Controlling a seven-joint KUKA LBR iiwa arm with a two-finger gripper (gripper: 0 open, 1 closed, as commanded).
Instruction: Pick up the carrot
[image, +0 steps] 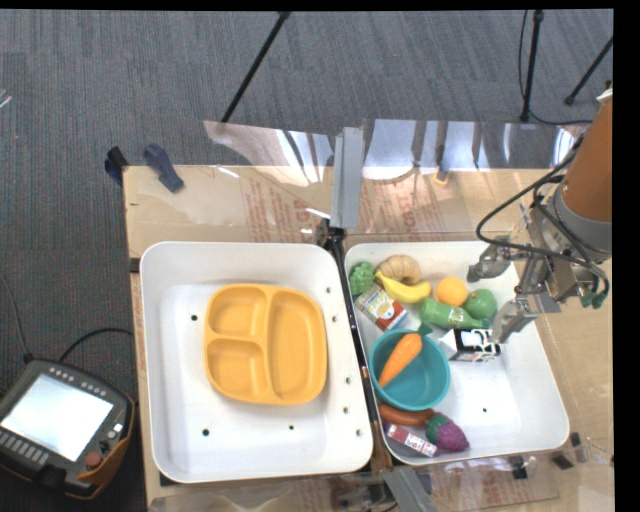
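The orange carrot (400, 357) lies tilted in a teal bowl (425, 385) near the middle of the right bin (535, 400). My gripper (501, 294) hovers over the bin's upper right part, to the right of and above the carrot and well apart from it. Its fingers (487, 267) are spread open and hold nothing. A green round fruit (481, 303) sits just beside them.
Around the bowl lie broccoli (361, 277), a banana (403, 288), an orange (452, 291), a green cucumber (445, 315), a small carton (382, 308), a black-and-white item (475, 345), a sausage (405, 413) and purple grapes (449, 433). A yellow divided plate (266, 343) sits in the left bin (165, 400).
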